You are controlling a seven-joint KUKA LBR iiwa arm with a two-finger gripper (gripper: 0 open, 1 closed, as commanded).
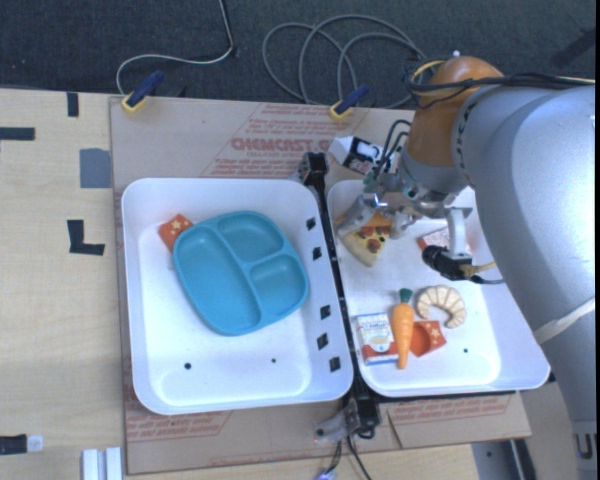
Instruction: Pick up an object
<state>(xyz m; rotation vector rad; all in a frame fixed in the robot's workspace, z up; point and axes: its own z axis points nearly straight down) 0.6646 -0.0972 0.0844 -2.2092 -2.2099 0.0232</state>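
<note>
Closest to my camera looms the smooth grey arm (540, 198), its orange band (450, 108) bent down over the right shallow white plastic bin (480, 368). From my seat the gripper (378, 208) hangs at that bin's upper left, just above a pale yellow wedge of toy food (365, 243); I cannot tell how it stands or whether it has anything. Lower in that bin lie a tapered orange toy carrot (403, 333), a ridged tan croissant (443, 303) just beside it, and a small flat printed carton (374, 333) touching the carrot. In the left white bin (230, 378) rests a glossy blue compartment tray (242, 270) with a small red-orange block (174, 230) at its upper left edge.
</note>
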